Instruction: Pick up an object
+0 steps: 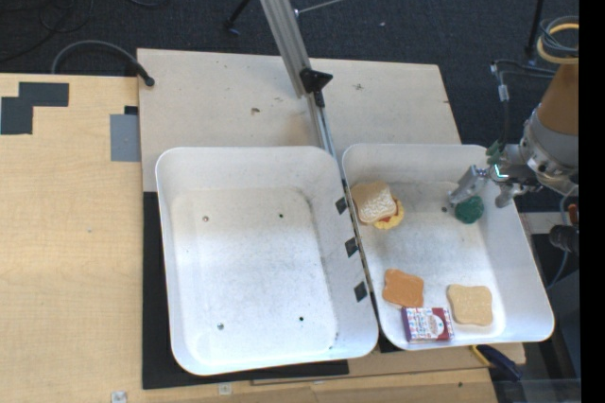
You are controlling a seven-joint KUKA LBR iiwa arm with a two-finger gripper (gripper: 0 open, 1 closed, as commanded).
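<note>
Approach step. Two-finger gripper [480, 193] hangs low over the right white bin [529, 273], fingers spread, directly above and maybe touching a small round dark-green object [468, 211] near the far-right wall. Nothing pinched. Next, probably: lower, straddle it, close, lift.

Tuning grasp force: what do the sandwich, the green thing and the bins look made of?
Sandwich: probably moulded plastic toy food, matte, with flat uniform colours. Green object: material unclear, too small, partly behind the gripper. Bins: white plastic-looking, smooth rounded rims, slight sheen.
</note>
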